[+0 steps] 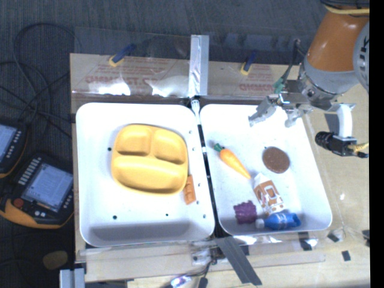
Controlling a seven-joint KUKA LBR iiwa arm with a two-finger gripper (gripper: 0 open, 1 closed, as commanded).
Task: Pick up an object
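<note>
Carrot [234,161]: lying in the right bin [300,137], left of centre, green top toward the divider.
Disc [276,159]: brown, flat, right of the carrot.
Carton [268,195], purple piece [244,212], blue bottle [282,221]: clustered at the bin's near edge.
Jaws [275,114]: spread, nothing between them, over the bin's far side.
Left bin [96,221]: yellow tray [150,159], orange piece [189,191] beside it.
</note>
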